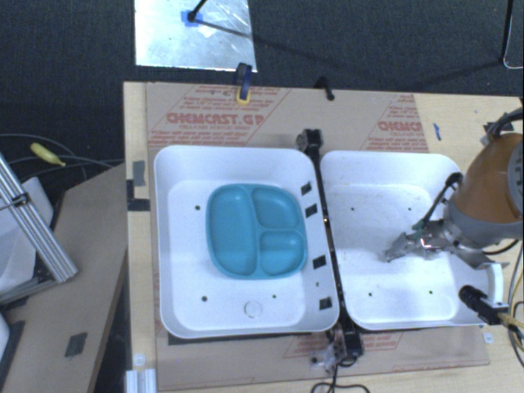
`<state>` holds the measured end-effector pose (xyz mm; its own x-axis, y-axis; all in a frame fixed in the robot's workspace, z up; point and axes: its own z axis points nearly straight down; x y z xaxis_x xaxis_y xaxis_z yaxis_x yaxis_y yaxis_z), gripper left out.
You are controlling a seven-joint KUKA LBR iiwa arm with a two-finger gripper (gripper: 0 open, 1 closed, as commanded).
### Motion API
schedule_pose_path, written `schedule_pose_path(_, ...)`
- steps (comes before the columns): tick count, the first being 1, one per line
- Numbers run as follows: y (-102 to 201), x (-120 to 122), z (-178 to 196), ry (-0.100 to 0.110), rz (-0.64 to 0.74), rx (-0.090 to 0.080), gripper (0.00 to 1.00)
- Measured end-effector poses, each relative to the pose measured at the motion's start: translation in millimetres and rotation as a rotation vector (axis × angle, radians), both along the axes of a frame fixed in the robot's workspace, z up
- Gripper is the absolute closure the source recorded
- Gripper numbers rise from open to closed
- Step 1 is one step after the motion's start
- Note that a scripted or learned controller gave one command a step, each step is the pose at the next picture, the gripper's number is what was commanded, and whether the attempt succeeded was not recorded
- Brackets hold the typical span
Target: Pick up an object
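Plainly, a blue divided plate (pixel 255 230) lies flat in the middle of the left bin (pixel 176 178), its long axis running toward that bin's near and far edges; the arm (pixel 490 195) reaches in low from the right edge of the surface (pixel 360 109), its tool (pixel 399 248) over the right bin (pixel 368 174); whether the tool is apart or together I cannot tell.

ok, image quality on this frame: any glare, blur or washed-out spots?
Camera view: the foil sheet at the top glares patchily; both white bins run bright, nearly washed out; the gripper is soft and lacks fine detail; the blue divided plate is evenly lit with clear edges.
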<state>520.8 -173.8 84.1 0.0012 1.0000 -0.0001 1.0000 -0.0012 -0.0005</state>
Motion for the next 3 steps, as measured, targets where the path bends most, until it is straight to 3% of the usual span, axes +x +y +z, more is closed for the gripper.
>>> schedule_pose_path(1,-31.4,-36.1,0.2,0.001,-0.001,0.0,0.0)
schedule_pose_path(2,-30.1,-32.8,11.6,-0.006,0.002,-0.002,1.0)
schedule_pose_path(3,20.8,-3.1,91.8,-0.012,0.011,0.0,1.0)
